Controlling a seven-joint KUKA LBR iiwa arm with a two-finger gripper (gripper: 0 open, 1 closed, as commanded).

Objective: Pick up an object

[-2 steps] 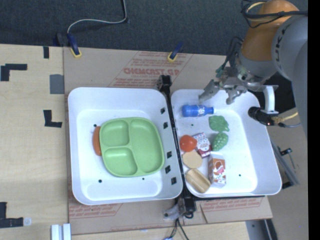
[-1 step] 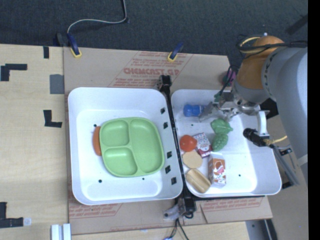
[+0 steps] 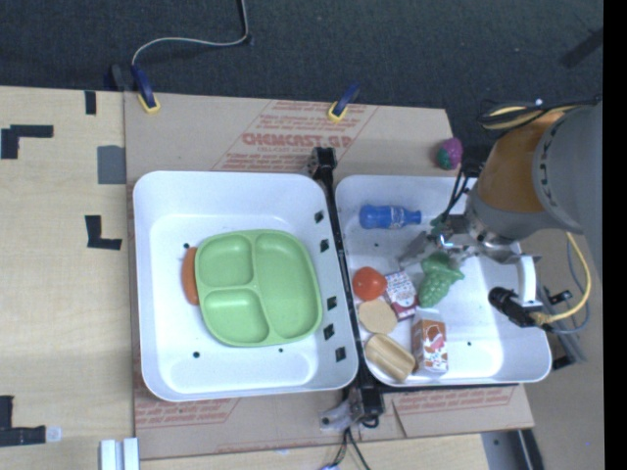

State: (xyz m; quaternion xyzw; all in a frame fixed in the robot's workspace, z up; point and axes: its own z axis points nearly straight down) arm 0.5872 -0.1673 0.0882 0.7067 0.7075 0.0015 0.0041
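Even, fairly bright overhead light washes the two white bins [image 3: 157,262] nearly to glare, shadows stay soft and short along their inner walls, and the whole low-resolution frame looks slightly soft, perhaps blurriest near the desk's [image 3: 59,292] right edge.

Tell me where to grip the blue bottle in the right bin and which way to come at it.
Grip the blue bottle across the middle of its body, coming straight down from above. It lies on its side, long axis running left to right near the right bin's far wall, with bare floor around it. Fingers should close across the narrow width, one toward the far wall, one toward the near.
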